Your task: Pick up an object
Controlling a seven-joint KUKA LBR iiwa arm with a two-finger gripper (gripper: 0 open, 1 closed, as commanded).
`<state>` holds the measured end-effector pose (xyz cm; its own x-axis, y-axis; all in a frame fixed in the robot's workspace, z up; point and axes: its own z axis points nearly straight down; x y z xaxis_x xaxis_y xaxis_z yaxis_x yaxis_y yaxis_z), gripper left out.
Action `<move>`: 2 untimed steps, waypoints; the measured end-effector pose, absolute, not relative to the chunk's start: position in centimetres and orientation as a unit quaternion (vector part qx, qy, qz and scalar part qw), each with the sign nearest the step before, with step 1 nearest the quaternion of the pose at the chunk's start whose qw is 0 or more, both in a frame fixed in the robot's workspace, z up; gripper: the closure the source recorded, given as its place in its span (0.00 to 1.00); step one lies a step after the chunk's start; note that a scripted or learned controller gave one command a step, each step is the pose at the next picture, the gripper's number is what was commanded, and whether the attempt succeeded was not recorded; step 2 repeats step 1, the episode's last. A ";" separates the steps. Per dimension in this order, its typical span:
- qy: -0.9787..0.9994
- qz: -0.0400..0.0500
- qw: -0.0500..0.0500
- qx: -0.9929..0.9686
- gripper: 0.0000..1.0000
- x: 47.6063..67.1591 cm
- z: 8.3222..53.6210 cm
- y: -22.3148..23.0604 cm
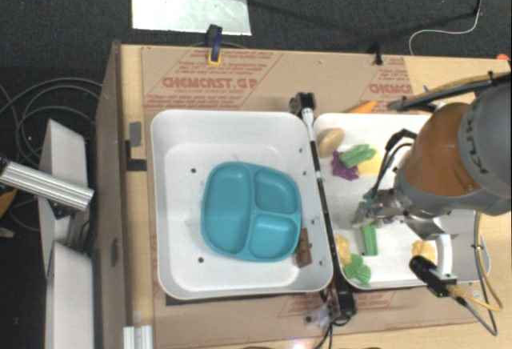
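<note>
Here, my gripper (366, 215) hangs low in the right bin (392, 279), directly over the upper end of a green stick (369, 240), a stance I judge suited to a straight-down pinch; whether it is open or closed I cannot tell. At nine o'clock, the left bin (172, 179) holds a blue plate (250, 211).

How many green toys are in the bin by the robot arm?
3 that I can see. One green toy lies near the far side of the right bin, one green stick sits under the gripper, and one green piece lies by the near edge. The arm may hide more.
</note>
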<state>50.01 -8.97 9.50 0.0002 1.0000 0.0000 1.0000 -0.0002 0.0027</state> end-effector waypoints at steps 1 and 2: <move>0.711 0.004 0.004 0.703 1.00 55.4 19.0 -1.8; 0.711 0.004 0.004 0.703 1.00 55.4 19.0 -1.8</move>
